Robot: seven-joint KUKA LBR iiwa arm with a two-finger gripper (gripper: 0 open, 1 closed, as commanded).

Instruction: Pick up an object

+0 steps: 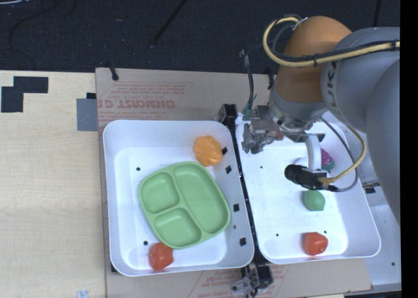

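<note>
My gripper hangs over the far left corner of the right bin, close to the wall shared by the two bins. Nothing shows in it. In the right bin lie a green ball, a red-orange piece near the front edge, and a small purple and pink thing half hidden behind the arm. The left bin holds an orange lumpy object, a green divided plate and a red piece at its front.
The grey arm with its orange band covers the far right of the right bin. A black cable fitting hangs from the arm just above the green ball. Brown cardboard lies under both bins.
</note>
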